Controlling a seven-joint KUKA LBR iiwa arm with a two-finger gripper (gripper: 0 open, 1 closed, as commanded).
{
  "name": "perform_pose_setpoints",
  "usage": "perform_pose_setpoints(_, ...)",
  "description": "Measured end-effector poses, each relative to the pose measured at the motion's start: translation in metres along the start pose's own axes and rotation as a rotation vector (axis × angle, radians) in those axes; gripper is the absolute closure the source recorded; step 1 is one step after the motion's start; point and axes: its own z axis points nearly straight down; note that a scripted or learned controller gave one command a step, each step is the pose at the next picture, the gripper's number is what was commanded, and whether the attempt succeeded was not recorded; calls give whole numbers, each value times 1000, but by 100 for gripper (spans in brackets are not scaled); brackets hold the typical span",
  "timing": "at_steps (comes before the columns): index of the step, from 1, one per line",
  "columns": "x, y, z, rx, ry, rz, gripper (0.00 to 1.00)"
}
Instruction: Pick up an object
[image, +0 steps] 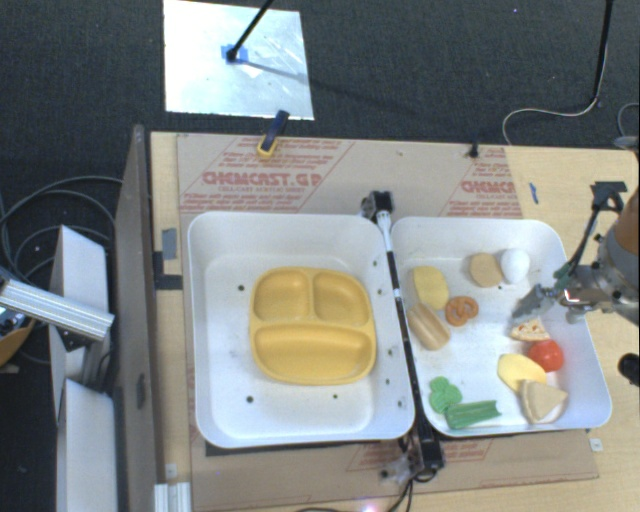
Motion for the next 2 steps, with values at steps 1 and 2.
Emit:
perform_pose_setpoints(1,69,49,140,0,3,-6,0)
perform_pose_setpoints(2,73,99,136,-6,-1,-4,0)
